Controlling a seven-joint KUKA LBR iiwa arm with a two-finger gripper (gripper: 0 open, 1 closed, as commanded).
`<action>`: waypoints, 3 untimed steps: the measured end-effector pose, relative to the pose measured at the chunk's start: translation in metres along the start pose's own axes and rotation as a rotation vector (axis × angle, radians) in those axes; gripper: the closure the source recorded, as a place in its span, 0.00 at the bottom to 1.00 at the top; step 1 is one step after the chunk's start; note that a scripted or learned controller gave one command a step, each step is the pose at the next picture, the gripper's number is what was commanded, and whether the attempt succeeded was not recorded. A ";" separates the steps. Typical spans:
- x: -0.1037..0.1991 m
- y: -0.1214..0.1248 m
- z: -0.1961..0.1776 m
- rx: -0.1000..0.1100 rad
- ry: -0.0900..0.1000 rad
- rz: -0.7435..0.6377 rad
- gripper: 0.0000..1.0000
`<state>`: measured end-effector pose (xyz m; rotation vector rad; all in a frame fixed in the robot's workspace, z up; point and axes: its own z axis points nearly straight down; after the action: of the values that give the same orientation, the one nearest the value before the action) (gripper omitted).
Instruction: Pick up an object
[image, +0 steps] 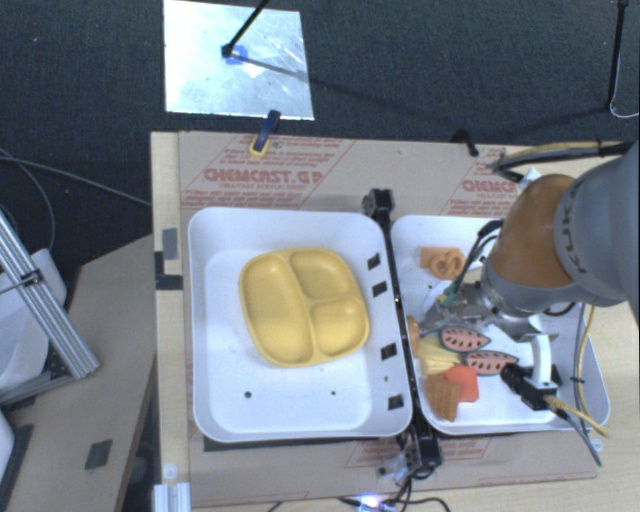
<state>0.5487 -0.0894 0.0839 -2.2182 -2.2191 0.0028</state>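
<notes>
The right white bin (590, 385) holds several toy foods. Among them are an orange pretzel-like piece (441, 262) at the back, two watermelon slices (466, 338) (490, 361), a pale yellow piece (430, 354) and a red-orange piece (456, 384) near the front. My gripper (437, 322) reaches in from the right, low over the left part of this bin. Its tip is just above the yellow piece and next to the upper watermelon slice. The grey and orange wrist (530, 250) hides the middle of the bin.
The left white bin (215, 400) holds a yellow divided plate (302, 305). A black divider with clips (392, 300) runs between the bins. A black connector and yellow cable (540, 392) trail over the right bin's front. Cardboard lies under both bins.
</notes>
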 end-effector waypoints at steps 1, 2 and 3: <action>-0.007 -0.055 0.000 -0.001 -0.001 0.002 0.00; -0.006 -0.051 -0.011 -0.008 -0.001 0.000 1.00; 0.030 -0.054 -0.166 -0.023 -0.001 -0.009 1.00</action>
<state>0.4951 -0.0596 0.2503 -2.2203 -2.2407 -0.0209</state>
